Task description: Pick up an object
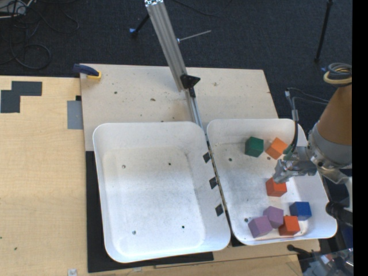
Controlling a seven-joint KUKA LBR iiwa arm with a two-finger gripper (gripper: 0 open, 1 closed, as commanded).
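White plastic bins sit side by side on a speckled counter (144, 94), and every loose piece lies in the right bin (238, 223), within the arm's reach from that side. The claw (283, 175) hangs low over the bin, directly above a red block (276, 187) that rests on the bin floor. This block looks to be the one chosen for the pick. Whether the claw stands apart or together cannot be told from this slant, since the wrist hides the tips, and nothing shows the block clamped between them.

An orange block (277, 147) and a green block (253, 146) lie just beyond the claw toward the far wall, near each other but apart. Near the front rim, two purple blocks (267, 221), a second orange-red block (290, 225) and a blue block (300, 210) crowd together. The red block stands clear of both groups, which likely makes it the easier target: there is room on each side for a finger to descend. The left bin (115, 137) has only dark specks on its floor. An aluminium post (167, 36) slants up from the counter behind the bins.
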